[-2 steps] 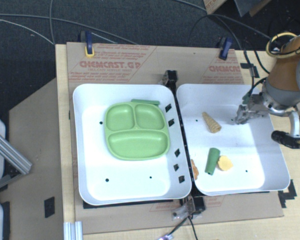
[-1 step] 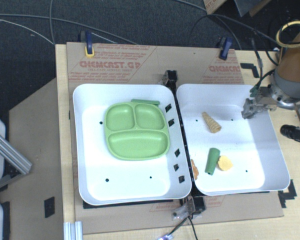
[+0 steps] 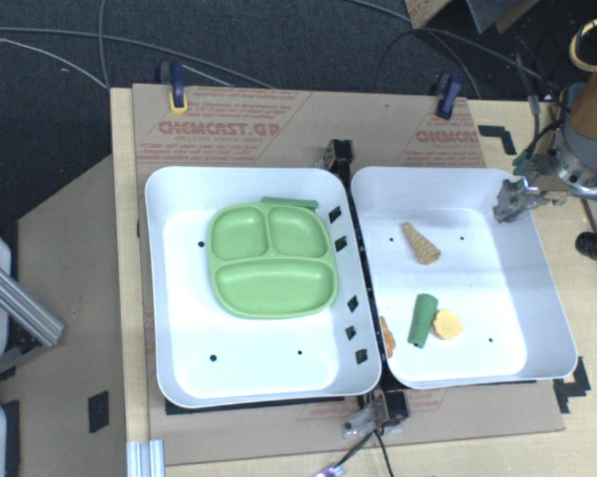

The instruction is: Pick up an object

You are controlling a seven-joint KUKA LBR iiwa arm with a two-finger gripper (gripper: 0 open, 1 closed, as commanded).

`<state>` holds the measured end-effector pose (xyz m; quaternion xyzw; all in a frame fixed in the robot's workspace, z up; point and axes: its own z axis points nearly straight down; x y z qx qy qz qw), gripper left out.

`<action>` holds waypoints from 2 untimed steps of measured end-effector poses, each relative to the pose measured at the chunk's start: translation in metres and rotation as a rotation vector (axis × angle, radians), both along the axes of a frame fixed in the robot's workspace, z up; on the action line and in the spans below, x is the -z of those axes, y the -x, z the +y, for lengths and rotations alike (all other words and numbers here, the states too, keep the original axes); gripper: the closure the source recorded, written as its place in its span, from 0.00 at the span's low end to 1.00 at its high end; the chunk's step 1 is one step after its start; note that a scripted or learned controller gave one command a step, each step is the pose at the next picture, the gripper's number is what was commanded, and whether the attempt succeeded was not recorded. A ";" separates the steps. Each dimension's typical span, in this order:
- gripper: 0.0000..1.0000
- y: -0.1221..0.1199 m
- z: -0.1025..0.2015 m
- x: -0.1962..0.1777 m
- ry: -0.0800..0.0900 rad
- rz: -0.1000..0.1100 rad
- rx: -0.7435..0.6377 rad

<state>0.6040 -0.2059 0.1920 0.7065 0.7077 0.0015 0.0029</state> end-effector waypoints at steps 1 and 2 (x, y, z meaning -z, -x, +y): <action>1.00 -0.012 0.000 -0.055 0.001 -0.002 0.000; 1.00 -0.011 0.059 -0.063 -0.004 0.007 -0.004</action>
